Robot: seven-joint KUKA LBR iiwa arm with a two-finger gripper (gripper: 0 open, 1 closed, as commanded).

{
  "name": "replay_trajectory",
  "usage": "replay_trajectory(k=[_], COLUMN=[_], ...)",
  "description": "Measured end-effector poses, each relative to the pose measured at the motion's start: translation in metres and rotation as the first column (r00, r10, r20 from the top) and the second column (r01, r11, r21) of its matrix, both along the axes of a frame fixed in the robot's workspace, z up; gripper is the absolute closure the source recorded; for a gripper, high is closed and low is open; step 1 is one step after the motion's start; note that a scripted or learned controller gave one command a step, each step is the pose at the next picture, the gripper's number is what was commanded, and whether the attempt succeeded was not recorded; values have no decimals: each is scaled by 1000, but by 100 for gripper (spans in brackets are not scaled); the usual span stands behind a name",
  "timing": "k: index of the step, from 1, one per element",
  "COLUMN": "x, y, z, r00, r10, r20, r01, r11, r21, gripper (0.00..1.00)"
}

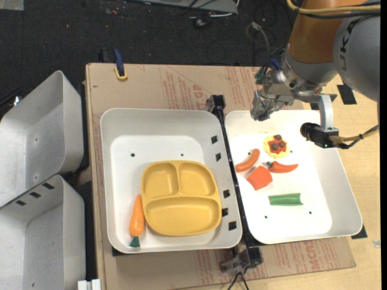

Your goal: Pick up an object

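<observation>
My gripper hangs over the far left corner of the right bin, and nothing shows between its fingers. In that bin lie a sausage, an orange-red block, a red chilli pepper, a green bean pod and a small yellow pizza slice with dark toppings. All of them sit nearer the camera than the gripper. The left bin holds a yellow divided plate and a carrot beside it.
The black divider runs between the two bins. Two more white bins stand off the bench at the far left. The bench's cardboard top stretches behind both bins.
</observation>
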State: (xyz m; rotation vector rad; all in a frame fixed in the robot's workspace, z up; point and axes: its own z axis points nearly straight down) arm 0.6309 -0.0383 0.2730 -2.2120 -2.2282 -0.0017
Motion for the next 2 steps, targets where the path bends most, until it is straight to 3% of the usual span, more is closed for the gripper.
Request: replay_trajectory(k=[2], x=[-26], y=[91], z=[-10], r00=[1000], r10=[-1], r20=[-1], r01=[1], r11=[1000], r21=[-1], gripper=[100])
